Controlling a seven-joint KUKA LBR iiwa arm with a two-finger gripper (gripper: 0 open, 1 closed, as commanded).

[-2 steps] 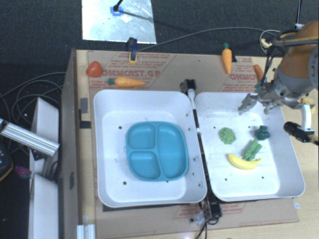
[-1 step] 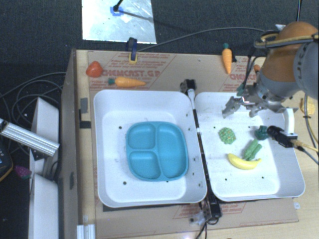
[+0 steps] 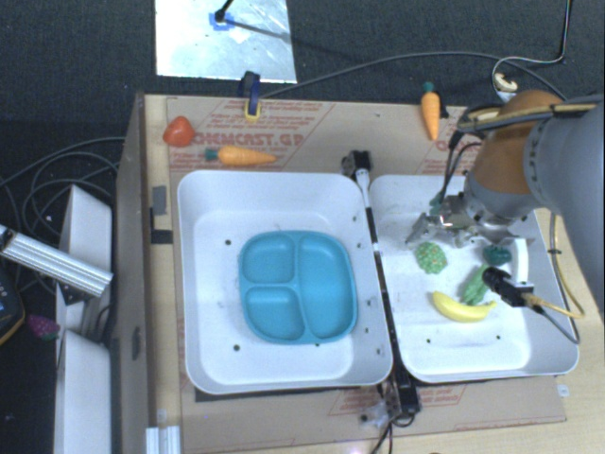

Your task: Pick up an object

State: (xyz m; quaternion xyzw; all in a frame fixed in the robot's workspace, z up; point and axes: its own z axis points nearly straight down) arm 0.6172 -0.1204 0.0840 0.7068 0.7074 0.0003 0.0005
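Green toy (image 3: 432, 257), a small knobbly ball, lies in the right bin (image 3: 473, 357) just below and a little left of the gripper (image 3: 442, 225), nearly touching its metal tips. It is round, so it has no long axis to line up with, and that makes it the easiest candidate for a pick. The gripper hangs low over the upper part of the bin, with the grey arm (image 3: 558, 164) reaching in from the right; its fingers appear spread fairly wide, though the glare on the metal makes this hard to judge, and nothing sits between them. A yellow banana (image 3: 460, 307) lies further down the bin, its long axis running left to right, with a darker green piece (image 3: 475, 286) just above it and a teal piece (image 3: 498, 252) under the wrist. The left bin (image 3: 217, 348) holds a blue divided plate (image 3: 297, 286).
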